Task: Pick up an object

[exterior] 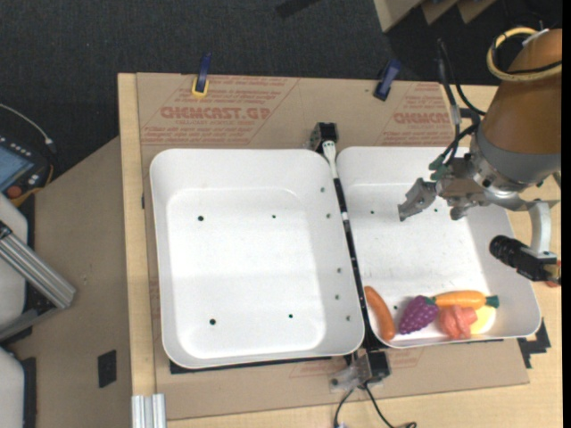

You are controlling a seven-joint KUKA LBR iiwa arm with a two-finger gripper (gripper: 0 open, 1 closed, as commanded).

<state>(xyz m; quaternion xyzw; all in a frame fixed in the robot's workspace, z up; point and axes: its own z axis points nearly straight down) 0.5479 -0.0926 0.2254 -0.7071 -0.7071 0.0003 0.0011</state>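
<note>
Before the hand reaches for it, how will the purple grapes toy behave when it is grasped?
The grapes look like bumpy moulded plastic, so probably stiff and light. The lumpy surface may slip between fingers. They lie wedged between the sausage and the carrot, so neighbours will likely shift.

I see the table [268, 105] covered by a brown cardboard sheet [143, 239] printed with red lettering, clipped at its far edge by a yellow-and-blue clamp [202, 80] and a blue clamp [387, 78]. Two shallow white bins sit side by side on that sheet, their inner rims touching along a dark seam. The right bin [508, 324] lies directly beneath the fingers [419, 201]; the left bin [169, 239] lies beyond them, across the seam. A small black fitting [323, 135] sits at the seam's far end, past the fingers, and another [370, 366] sits at the near end, with a cable trailing off the table edge.
</note>
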